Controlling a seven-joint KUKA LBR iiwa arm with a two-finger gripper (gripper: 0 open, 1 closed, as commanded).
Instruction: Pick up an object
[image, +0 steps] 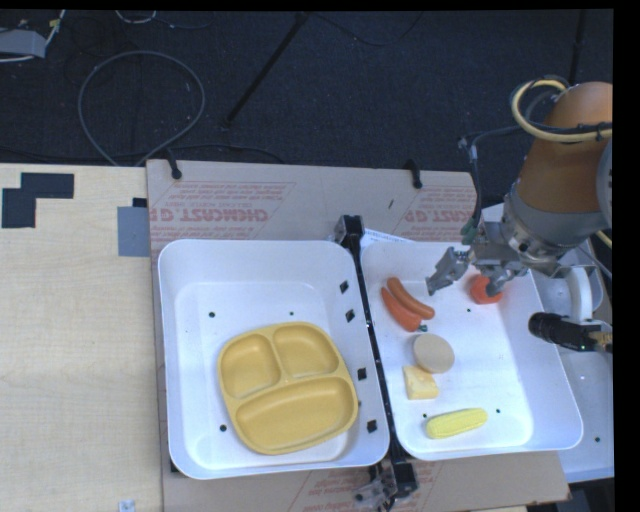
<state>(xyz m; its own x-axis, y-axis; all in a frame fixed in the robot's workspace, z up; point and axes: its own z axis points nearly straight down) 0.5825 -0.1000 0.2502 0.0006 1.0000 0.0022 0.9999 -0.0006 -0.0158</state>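
The grey arm with the orange band (560, 165) is reaching in from the right and is hanging over the upper right part of the right-hand shallow white bin (540, 425). The claw (478, 272) is sitting above the bin floor with its fingers spread apart; one dark finger (447, 270) is pointing down and left, and nothing is lying between the fingers.

A small round red-orange object (486, 290) is lying just beside the claw, partly covered by it, and whether the two are touching cannot be determined.

The other candidate objects are resting on the floor of the same bin:
- Two orange-red sausages (406, 303) are lying side by side at a slant, left of the claw.
- A round beige disc (434, 353) is lying below the sausages.
- A yellow cheese-like wedge (421, 383) is touching the lower edge of the disc.
- A yellow corn cob (456, 423) is lying near the front wall.

The left-hand shallow white bin (190, 290) is carrying a yellow three-compartment plastic tray (288, 387). Both bins are sitting on a cardboard sheet (260, 205) on the counter (70, 350).
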